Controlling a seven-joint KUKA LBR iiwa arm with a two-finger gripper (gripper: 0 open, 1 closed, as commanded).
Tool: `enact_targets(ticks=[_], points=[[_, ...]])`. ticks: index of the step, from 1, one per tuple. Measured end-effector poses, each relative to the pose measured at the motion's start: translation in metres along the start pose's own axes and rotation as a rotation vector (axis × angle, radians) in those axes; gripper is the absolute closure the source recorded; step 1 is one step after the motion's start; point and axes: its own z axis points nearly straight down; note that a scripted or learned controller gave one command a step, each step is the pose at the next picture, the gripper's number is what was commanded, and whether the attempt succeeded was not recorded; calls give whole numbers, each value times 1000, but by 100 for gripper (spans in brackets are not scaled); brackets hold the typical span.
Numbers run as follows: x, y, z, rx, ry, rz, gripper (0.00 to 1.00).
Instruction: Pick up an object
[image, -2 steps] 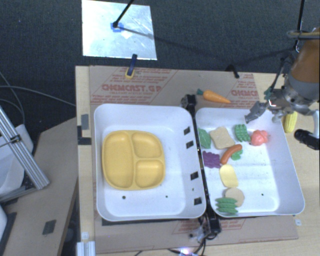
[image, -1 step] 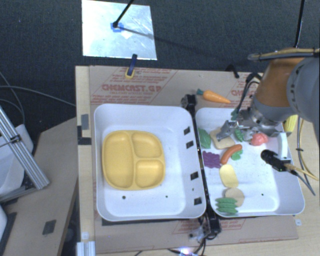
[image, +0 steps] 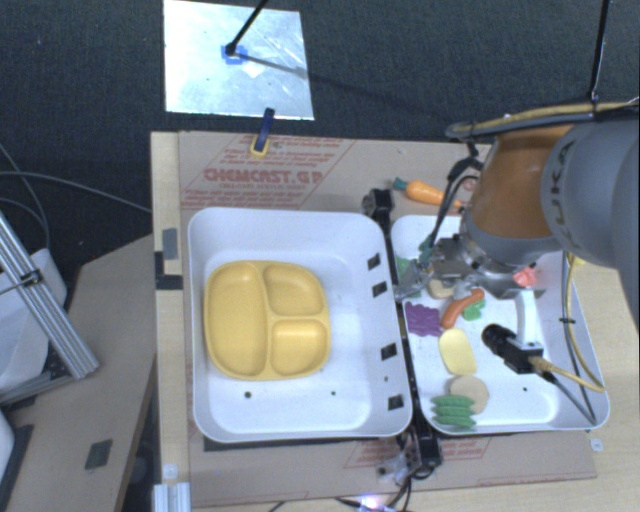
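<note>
Toys fill the right bin (image: 575, 395) at the frame's right: purple grapes (image: 423, 319), a yellow piece (image: 457, 351), green beans (image: 453, 410). Pincer (image: 432, 275) hangs low just above the grapes; its opening I cannot tell. Probably the approach step; next comes lowering squarely onto one toy.

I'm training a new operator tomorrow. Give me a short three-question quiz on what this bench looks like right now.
1. True or false: the yellow divided plate lies in the left bin.
2. Which item lies nearest the right bin's front edge?
A. purple grapes
B. green pea pods
C. orange carrot
3. Fill in: the arm hangs over the ____ bin.

Key: 1 true. 2 B. 3 right.
</note>
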Motion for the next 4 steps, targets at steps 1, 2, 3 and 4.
enact_targets(ticks=[1,2,3,4], points=[[-104,-82,102,13,-6,23,0],[-126,-75,62,-4,-8,13,0],[-72,-38,45,-4,-3,3,0],[-57,-56,-33,-8,-5,6,0]])
